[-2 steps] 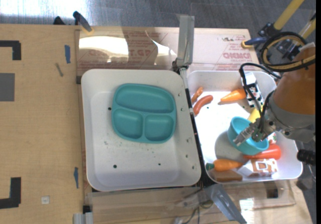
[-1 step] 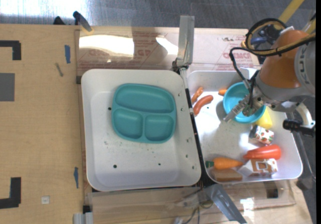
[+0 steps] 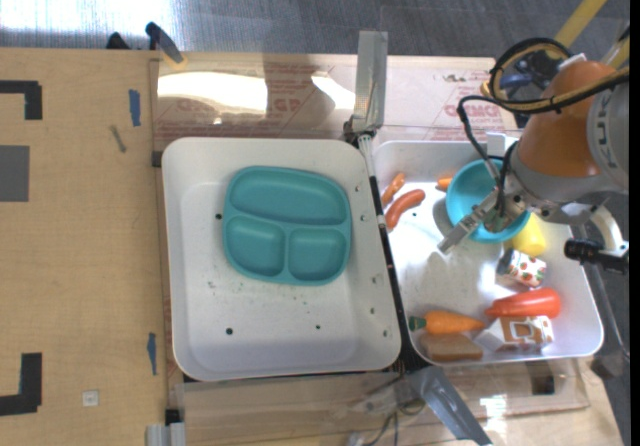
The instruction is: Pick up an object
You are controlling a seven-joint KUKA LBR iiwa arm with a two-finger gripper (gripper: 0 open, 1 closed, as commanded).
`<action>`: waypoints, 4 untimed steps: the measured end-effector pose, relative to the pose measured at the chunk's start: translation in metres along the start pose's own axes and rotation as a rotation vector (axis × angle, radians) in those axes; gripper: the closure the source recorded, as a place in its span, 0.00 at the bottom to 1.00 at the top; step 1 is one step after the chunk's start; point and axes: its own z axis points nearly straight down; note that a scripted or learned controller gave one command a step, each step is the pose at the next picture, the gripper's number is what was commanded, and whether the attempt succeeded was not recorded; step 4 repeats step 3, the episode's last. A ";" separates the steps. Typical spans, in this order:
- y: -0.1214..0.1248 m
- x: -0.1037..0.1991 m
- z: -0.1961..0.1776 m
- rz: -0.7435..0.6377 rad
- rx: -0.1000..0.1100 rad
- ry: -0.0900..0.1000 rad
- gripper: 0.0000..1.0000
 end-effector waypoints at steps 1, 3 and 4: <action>0.013 0.013 0.005 0.102 0.002 -0.004 0.00; 0.062 0.013 -0.006 0.165 0.000 0.000 1.00; 0.062 0.013 -0.006 0.165 0.000 0.000 1.00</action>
